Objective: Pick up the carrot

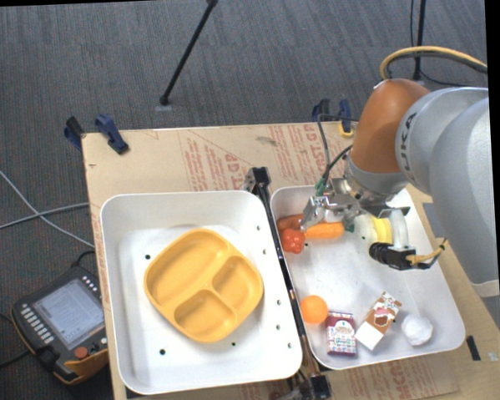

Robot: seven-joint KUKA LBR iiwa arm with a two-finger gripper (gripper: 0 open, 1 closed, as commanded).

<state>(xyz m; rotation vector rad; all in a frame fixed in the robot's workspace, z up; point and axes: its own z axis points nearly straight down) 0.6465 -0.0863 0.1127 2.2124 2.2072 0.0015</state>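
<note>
The carrot (325, 230) is a small orange piece lying near the back left of the right bin (431, 298). My gripper (321, 212) hangs right over it, reaching in from the right under the orange wrist band, and its tip overlaps the carrot's upper edge. Whether the carrot is gripped or only lies beneath the gripper is unclear from this angle.
A red fruit (292, 241) lies just left of the carrot, by the bin's wall. A yellow item (383, 228) sits to the carrot's right. An orange ball (313, 309), two small cartons (341, 333) (378, 320) and a white ball (417, 329) lie along the front. The left bin (132, 343) holds a yellow divided plate (203, 283).
</note>
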